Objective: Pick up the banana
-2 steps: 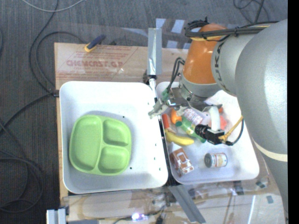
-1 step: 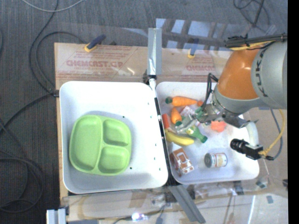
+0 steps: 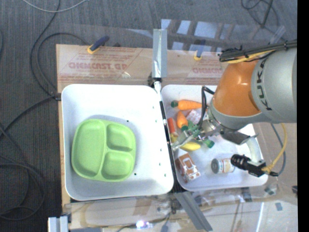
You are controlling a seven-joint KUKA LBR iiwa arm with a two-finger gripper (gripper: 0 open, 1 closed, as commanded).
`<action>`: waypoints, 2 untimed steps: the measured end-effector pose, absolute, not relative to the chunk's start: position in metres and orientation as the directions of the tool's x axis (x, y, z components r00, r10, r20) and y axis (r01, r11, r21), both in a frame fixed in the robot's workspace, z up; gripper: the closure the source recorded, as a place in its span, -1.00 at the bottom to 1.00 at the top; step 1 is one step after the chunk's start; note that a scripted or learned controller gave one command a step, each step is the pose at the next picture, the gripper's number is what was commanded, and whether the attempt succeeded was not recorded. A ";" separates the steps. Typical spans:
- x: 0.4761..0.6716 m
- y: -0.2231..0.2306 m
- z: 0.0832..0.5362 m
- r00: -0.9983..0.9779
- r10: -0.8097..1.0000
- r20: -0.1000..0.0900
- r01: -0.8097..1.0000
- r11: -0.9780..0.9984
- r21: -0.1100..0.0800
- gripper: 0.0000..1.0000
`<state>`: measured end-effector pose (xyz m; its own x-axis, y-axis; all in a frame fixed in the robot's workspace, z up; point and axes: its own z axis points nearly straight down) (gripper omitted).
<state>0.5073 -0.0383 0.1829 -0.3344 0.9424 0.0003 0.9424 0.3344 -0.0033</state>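
Note:
The banana (image 3: 191, 147), small and yellow, lies in the right bin (image 3: 212, 183) near its middle left. My gripper (image 3: 194, 137) hangs low over the bin, right above the banana and close to it; whether it touches the banana cannot be made out. The grey and orange arm (image 3: 241, 93) covers the bin's upper right part and hides what lies beneath it.
Around the banana lie two orange carrots (image 3: 189, 104), small green pieces (image 3: 210, 142), a brown-and-white box (image 3: 188, 168) and a small can (image 3: 221, 166). The left bin (image 3: 87, 93) holds a green divided plate (image 3: 104, 150). A ridge (image 3: 164, 129) separates the bins.

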 end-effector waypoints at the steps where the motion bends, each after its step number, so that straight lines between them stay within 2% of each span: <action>1: 0.487 -0.100 0.100 -0.394 0.919 -0.001 0.919 0.394 0.008 -1.00; 2: 0.576 -0.043 0.183 -0.366 0.930 -0.001 0.930 0.366 -0.002 -1.00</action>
<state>0.5761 -0.0433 0.1832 -0.3665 0.9304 -0.0010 0.9304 0.3665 -0.0021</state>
